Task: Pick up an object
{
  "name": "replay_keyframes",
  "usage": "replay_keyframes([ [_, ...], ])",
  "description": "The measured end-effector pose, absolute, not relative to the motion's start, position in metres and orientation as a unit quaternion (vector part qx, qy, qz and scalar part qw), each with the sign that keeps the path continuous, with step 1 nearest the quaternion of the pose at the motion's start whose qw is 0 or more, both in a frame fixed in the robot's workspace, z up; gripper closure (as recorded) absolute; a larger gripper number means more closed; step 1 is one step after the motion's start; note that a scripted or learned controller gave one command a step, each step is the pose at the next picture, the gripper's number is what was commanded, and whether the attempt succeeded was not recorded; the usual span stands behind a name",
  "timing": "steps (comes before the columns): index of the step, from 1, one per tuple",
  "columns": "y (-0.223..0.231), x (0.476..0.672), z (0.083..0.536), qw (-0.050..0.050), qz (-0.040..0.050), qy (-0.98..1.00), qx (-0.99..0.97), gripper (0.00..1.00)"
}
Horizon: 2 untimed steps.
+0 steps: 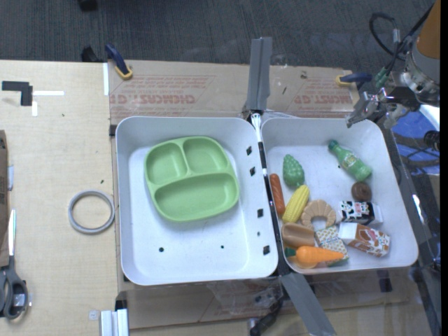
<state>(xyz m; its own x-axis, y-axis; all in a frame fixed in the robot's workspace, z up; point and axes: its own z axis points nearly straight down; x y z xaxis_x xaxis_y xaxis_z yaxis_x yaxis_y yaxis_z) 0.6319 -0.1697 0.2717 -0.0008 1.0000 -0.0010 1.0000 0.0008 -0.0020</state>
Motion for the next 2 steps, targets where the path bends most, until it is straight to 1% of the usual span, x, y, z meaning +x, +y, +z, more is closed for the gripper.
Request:
replay_keyframes([
  [1,-0.197,0.651,0.11,0.0,0.0013,-0.654,-0.757,0.0],
  [2,-0.203,0.644,0.093,0.001,-0.0002,-0.652,-0.758,0.0],
])
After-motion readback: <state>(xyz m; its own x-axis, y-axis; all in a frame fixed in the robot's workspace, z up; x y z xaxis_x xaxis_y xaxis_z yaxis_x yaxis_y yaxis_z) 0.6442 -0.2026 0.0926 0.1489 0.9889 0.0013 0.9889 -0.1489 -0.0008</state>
